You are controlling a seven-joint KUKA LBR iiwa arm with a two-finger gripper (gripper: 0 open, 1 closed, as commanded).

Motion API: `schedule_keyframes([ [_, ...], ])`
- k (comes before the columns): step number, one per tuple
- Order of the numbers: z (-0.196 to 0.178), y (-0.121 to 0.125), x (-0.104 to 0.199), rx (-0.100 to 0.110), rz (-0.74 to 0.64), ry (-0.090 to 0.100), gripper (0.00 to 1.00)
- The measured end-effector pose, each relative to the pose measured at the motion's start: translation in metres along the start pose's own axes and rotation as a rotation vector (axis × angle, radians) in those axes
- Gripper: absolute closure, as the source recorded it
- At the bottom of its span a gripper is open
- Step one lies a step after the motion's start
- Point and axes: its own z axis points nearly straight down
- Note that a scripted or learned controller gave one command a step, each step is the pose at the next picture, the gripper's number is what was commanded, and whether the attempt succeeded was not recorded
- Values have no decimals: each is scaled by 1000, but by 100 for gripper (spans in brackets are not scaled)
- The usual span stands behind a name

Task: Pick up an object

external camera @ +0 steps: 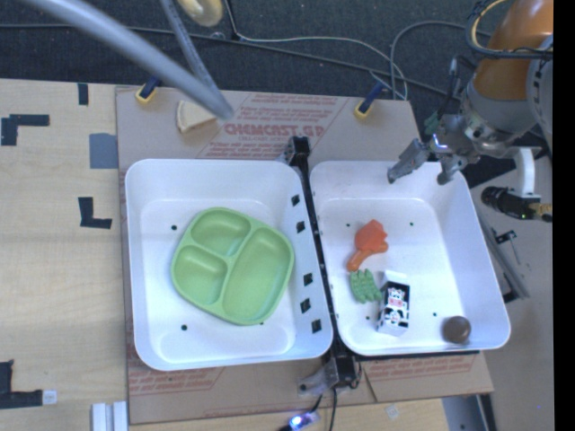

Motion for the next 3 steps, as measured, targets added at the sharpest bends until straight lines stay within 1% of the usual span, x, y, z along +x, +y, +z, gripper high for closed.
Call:
schedule_keyframes([
  [1,-8,2,0,-13,-3,-2,0],
  [2,56,0,6,-7,-4,-2,0],
  [3,119,-2,0,-7,-3,-2,0],
])
